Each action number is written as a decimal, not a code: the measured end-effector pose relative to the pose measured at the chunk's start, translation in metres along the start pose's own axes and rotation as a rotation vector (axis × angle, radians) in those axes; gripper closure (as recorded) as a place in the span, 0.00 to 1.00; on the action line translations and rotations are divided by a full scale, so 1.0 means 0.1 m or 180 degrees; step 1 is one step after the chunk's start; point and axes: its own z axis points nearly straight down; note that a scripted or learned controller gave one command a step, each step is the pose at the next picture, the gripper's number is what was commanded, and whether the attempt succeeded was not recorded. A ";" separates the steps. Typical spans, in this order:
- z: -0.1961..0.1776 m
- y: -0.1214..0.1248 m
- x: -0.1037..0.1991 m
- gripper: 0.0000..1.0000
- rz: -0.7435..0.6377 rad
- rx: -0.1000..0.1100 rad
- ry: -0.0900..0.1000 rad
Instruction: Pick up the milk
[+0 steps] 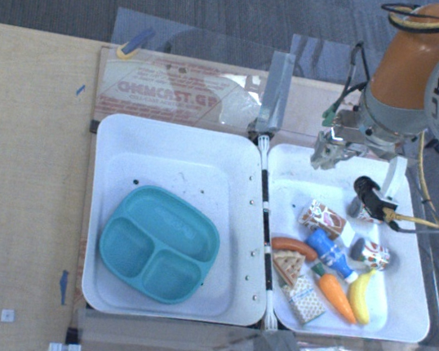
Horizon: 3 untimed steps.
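So far, nothing is picked up. The milk lies in the right bin, at about five o'clock from the claw. The claw hangs above the bin's far end, holding nothing, its opening unclear.

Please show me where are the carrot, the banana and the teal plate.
carrot (335, 295), camera view, middle of its orange body.
banana (361, 296), camera view, middle of its yellow curve.
teal plate (165, 219), camera view, bare floor of its large compartment.
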 end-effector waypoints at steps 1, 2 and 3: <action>0.00 0.00 0.00 0.00 0.0000 0.0000 0.0000; 1.23 -0.27 -0.48 0.00 -0.0036 -0.0005 0.0001; 1.13 -0.27 -0.49 1.00 -0.0026 -0.0009 0.0000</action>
